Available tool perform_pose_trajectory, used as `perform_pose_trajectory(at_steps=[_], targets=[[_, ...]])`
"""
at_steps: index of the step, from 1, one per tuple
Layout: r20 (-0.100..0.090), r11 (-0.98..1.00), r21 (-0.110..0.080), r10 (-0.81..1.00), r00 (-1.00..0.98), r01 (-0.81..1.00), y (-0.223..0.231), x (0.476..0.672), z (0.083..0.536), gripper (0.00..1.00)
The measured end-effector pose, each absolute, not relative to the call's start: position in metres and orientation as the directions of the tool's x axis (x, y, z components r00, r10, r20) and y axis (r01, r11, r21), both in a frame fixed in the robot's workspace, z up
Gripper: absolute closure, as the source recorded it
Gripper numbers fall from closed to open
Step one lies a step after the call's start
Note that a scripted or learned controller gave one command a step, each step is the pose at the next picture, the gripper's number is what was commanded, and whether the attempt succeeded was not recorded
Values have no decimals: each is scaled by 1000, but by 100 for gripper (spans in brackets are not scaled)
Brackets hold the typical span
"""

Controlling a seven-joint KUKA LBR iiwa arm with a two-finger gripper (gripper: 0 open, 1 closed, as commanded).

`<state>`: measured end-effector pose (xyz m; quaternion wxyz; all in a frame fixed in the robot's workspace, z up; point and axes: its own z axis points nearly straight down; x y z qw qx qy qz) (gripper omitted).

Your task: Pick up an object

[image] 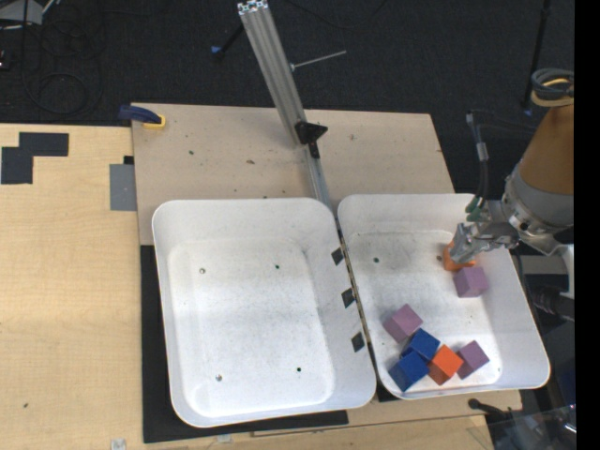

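My gripper (463, 248) hangs low in the right bin (427, 218), near its right wall. An orange block (452, 264) peeks out from under its lower left side, touching or just below the tip. A purple block (471, 280) lies right beside it, toward the front. At the bin's front, a cluster holds a purple block (403, 322), two blue blocks (424, 344) (408, 370), another orange block (444, 364) and a small purple one (473, 356).
The left bin (248, 242) sits beside the right one, with black clips (349, 296) along the shared edge. A slanted aluminium rail (277, 68) rises behind the bins. The arm's orange band (553, 148) stands at the right.
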<state>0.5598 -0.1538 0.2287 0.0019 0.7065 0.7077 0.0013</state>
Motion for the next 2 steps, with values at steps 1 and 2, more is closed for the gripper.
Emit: perform_pose_trajectory(at_steps=[1, 2], targets=[[-1, 2, 4, 1000, -2, 1000, -155, 561, 278, 100], [2, 4, -1, 1000, -4, 1000, -108, 568, 279, 100]])
